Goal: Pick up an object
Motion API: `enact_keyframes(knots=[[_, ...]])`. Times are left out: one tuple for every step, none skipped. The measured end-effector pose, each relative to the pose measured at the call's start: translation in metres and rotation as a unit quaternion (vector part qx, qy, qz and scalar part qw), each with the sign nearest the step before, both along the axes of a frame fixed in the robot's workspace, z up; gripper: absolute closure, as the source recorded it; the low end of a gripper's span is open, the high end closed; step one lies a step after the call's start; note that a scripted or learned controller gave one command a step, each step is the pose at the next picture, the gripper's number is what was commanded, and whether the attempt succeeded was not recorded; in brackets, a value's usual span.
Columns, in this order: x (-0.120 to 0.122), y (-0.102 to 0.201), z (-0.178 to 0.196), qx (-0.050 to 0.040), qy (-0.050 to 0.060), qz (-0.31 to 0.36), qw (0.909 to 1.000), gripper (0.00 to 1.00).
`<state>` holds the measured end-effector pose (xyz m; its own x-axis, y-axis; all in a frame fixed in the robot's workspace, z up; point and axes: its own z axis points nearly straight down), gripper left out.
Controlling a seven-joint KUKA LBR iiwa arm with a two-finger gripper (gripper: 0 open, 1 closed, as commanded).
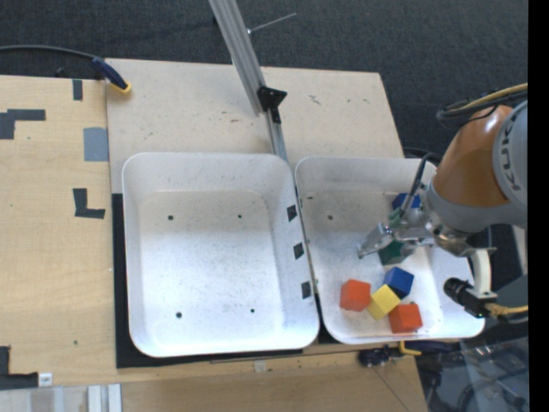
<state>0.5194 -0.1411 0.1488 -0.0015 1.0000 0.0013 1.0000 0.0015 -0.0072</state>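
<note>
My gripper (382, 243) hangs low over the middle of the right bin (343, 178), reaching in from the right under the orange wrist band. A dark green block (394, 252) lies right at its tip, partly covered by it. Just in front sit a blue cube (399, 280), a yellow cube (385, 301) and two orange-red cubes (354, 295) (406, 318). Another blue piece (401, 202) peeks out behind the wrist. Whether the green block is gripped is hidden.
The left bin (137, 230) stands beside the right one, sharing a raised middle wall (296, 247). A slanted metal rail (244, 50) runs from the top down to the bins' junction. A cable with a yellow-blue plug (111, 75) lies at the bench's far left.
</note>
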Motion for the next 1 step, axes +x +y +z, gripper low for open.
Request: enact_keyframes(knots=[[0.0041, -0.0023, -0.0318, -0.0037, -0.010, -0.001, 0.9999, 0.00]])
